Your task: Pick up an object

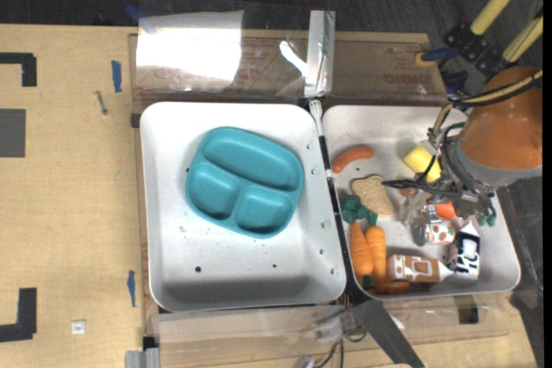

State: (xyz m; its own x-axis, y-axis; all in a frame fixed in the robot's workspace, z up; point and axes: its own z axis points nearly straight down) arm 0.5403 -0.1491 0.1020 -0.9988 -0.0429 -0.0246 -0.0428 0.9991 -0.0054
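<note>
Surface materials and finishes, bench and bins

Both white bins [164, 211] look like smooth moulded plastic with a soft sheen; the teal divided plate [244, 179] is glossy plastic. The bench top [60, 211] is matt, wood-like board. At 12 o'clock of the bins, clear film [194, 52] reflects light beside a shiny silver tape strip [320, 52]. The orange band [511, 121] at 3 o'clock appears smooth and semi-gloss.

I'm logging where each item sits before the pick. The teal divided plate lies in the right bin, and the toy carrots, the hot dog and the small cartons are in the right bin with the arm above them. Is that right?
Not quite. The camera view shows the teal divided plate in the left bin, not the right one. The rest stands: the toy carrots, the hot dog and the small cartons are in the right bin, with the arm above them.
</note>
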